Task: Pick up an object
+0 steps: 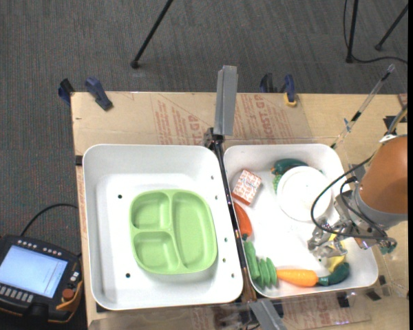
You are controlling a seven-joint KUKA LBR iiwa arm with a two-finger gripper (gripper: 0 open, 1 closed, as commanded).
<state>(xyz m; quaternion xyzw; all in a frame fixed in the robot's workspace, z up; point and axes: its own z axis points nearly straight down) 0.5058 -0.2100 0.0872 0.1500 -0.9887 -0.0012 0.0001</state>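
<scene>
Camera view, your claw (328, 245) low in the right bin (299, 150), over a small yellow object (336, 261), possibly touching, finger spread impossible to tell.

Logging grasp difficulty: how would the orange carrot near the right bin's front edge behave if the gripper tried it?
The carrot looks smooth and tapered, so it may slip. Lying flat on its rounded side, it could roll. It looks like a light toy.

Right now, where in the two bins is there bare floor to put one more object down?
Left bin: the strips around the green divided plate. Right bin: the middle patch between the patterned box, white plate and carrot. Crowded: front edge, and near the gripper.
</scene>
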